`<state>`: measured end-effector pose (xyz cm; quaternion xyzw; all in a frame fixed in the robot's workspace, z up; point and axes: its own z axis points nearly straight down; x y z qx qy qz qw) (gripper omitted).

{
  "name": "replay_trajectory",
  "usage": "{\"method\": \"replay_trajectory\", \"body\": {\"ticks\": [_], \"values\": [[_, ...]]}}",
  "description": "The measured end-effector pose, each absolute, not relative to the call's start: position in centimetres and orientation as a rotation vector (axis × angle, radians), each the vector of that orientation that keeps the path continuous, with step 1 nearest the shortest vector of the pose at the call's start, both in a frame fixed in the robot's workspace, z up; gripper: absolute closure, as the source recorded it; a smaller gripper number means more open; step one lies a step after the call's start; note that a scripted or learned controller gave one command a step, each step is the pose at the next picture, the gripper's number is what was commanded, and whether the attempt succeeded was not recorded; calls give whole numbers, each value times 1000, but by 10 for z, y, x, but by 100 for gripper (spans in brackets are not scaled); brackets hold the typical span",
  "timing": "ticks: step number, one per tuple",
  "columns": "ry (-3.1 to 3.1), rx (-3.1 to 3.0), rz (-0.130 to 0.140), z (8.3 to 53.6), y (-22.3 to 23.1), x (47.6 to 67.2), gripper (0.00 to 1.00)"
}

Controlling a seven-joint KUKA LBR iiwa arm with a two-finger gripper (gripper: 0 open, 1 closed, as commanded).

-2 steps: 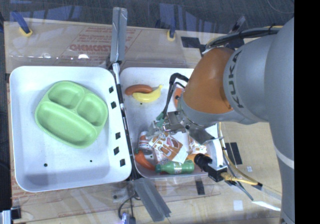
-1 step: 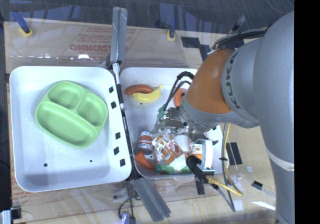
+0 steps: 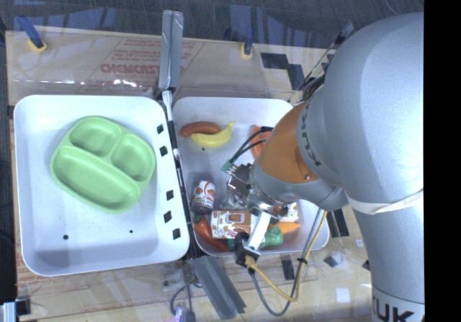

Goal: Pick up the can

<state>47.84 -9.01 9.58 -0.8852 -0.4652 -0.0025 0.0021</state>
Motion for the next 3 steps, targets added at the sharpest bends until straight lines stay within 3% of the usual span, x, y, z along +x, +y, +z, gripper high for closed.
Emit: {"method": "replay_trajectory", "body": {"ticks": [1, 2, 3], "values": [[-1666, -2657, 9, 189, -86, 601, 100], [-1667, -2656, 9, 189, -86, 601, 0], [-1494, -2754, 12, 106, -102, 499, 0]]}}
